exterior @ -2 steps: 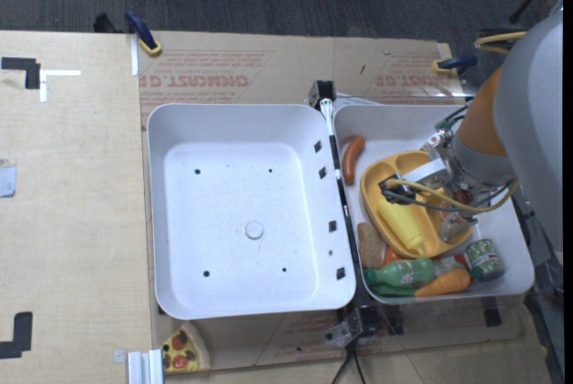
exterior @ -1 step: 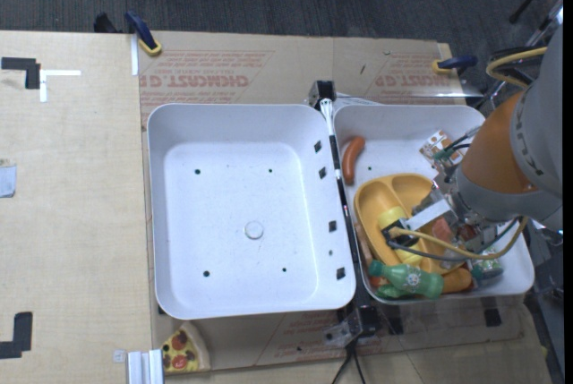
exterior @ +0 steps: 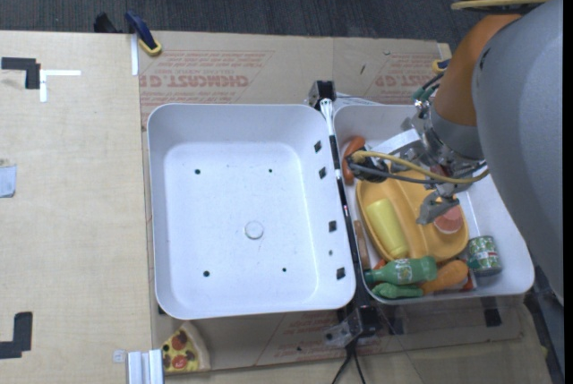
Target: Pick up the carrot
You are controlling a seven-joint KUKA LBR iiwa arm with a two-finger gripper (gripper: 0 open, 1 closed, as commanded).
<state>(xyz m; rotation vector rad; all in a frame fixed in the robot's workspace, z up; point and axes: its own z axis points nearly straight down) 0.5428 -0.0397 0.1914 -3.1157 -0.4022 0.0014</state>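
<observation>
The carrot (exterior: 449, 274) is a short orange piece lying at the front edge of the right bin (exterior: 512, 277), with a green leafy end (exterior: 392, 290) pointing left. My gripper (exterior: 435, 209) hangs over the middle of that bin, above a yellow dish (exterior: 405, 197) and right beside a red-orange round thing (exterior: 449, 222). It is behind the carrot by roughly a hand's width, and nothing of the carrot is in it. The grey arm with its orange band (exterior: 466, 78) comes in from the right and hides the bin's back right corner.
A yellow cylinder (exterior: 387, 226) lies on the dish. A green bottle (exterior: 405, 269) lies just behind the carrot, with a small tin (exterior: 484, 255) to the carrot's right. A red-orange item (exterior: 355, 146) sits in the bin's back left corner. The left bin (exterior: 170, 194) holds a small white disc (exterior: 254, 231).
</observation>
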